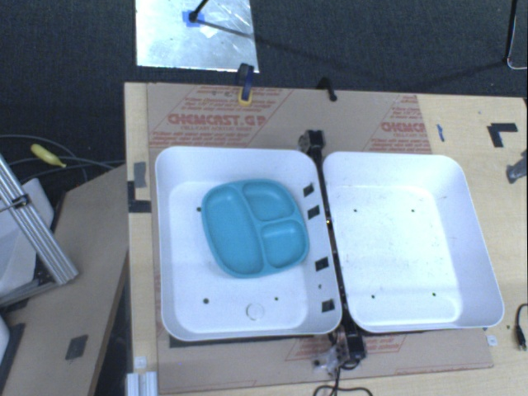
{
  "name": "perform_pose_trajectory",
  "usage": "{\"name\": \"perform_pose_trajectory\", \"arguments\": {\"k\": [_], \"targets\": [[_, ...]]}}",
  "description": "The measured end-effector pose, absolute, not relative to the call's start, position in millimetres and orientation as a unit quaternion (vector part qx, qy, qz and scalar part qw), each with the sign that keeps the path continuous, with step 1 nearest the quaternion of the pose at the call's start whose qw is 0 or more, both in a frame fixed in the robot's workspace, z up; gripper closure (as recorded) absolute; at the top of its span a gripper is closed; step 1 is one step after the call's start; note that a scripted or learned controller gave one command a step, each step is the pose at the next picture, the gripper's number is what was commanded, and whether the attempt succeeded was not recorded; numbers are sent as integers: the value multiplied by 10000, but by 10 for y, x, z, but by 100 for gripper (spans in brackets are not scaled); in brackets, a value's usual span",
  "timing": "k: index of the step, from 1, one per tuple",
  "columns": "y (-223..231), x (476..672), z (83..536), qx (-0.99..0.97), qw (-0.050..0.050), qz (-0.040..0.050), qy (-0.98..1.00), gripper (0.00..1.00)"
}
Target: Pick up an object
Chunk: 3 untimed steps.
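Note:
A light blue divided plate [254, 227] with three compartments lies flat in the middle of the left white bin [177, 221]. Near that bin's front wall rests a small, pale round object [254, 310], hard to make out against the white floor. The right white bin [470, 221] shows just its speckled floor.
The two bins sit side by side on a brown cardboard sheet [214, 118], joined by black clips [320, 262] along the shared wall. A small grey part [517, 170] pokes in at the right edge. An aluminium frame [33, 229] stands at the left, and a shiny plate [196, 23] lies beyond the bench.

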<state>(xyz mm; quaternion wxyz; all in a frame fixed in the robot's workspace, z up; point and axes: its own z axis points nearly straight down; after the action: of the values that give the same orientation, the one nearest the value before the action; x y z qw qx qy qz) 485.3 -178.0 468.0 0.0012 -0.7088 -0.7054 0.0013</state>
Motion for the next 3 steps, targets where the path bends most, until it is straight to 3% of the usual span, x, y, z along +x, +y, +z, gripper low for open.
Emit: {"name": "perform_pose_trajectory", "arguments": {"k": [1, 2, 3], "targets": [[-781, 4864, 3537, -7027, 40, 13, -7114, 0], [-169, 4945, 5068, -7028, -68, -79, -7114, 0], [435, 4863, 5353, -7033, -15, -30, -7108, 0]]}}
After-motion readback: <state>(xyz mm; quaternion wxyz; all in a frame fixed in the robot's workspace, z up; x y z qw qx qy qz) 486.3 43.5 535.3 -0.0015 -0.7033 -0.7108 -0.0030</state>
